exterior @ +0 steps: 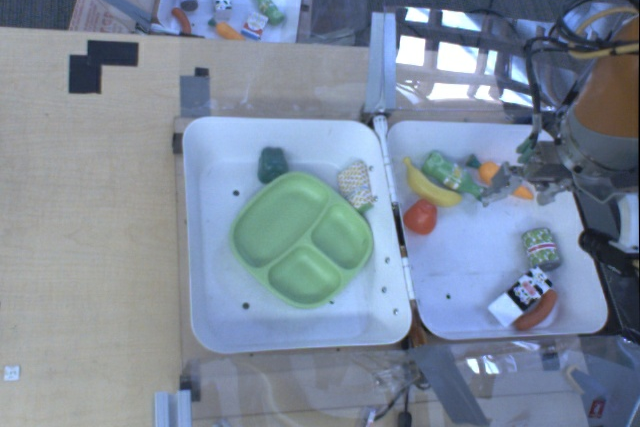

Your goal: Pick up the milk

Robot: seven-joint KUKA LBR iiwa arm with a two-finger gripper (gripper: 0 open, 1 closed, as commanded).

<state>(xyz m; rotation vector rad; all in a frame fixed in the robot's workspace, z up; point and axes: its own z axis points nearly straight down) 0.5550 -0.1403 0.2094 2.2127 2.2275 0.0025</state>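
The arm (610, 105) runs off the right edge, gripper (505, 183) perhaps blurred.

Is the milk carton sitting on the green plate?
No, the milk carton lies in the right bin, next to a sausage.

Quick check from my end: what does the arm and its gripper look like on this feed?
The arm enters from the right: a rounded grey body with a broad orange band above the wrist. Black cables loop around its upper part. The gripper is a small grey and dark metal assembly with thin fingers; finer detail is too blurred to tell.
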